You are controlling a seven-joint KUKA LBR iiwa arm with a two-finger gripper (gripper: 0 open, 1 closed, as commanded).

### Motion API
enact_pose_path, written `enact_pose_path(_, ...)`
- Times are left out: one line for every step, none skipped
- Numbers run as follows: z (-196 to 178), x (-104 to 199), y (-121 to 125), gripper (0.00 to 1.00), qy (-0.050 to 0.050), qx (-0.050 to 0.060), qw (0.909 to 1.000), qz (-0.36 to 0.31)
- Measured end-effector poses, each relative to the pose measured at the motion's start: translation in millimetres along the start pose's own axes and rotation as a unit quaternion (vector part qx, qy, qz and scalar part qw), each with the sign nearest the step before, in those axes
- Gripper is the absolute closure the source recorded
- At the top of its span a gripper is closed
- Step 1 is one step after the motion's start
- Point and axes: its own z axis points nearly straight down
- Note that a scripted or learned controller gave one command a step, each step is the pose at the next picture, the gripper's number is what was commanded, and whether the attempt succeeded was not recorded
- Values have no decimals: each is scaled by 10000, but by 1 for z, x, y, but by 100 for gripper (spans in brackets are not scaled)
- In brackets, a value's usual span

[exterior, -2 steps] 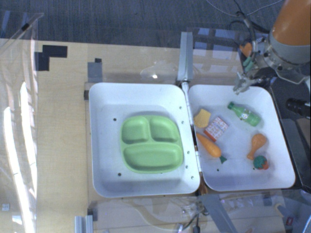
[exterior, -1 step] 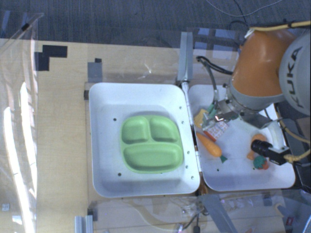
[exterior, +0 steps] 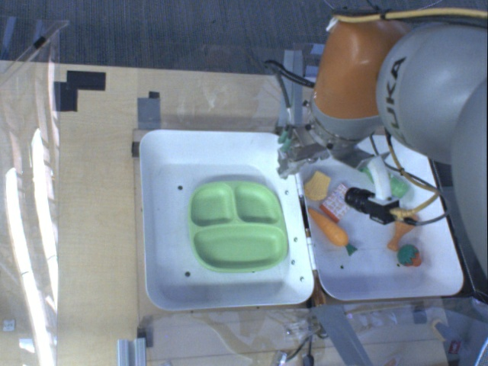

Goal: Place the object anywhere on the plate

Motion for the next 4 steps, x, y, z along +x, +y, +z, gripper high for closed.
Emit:
enact_pose_path(-86,-56,-32,100,-13,-34,9899,1420)
enact_pose_path(-72,-67,-119,100,-7,-15,9804,1970)
enact_pose_path(-17,14,-83,100,0,-4,9990,454)
enact_pose_path(-136,-131,-65,100,-23,-40,9990,433)
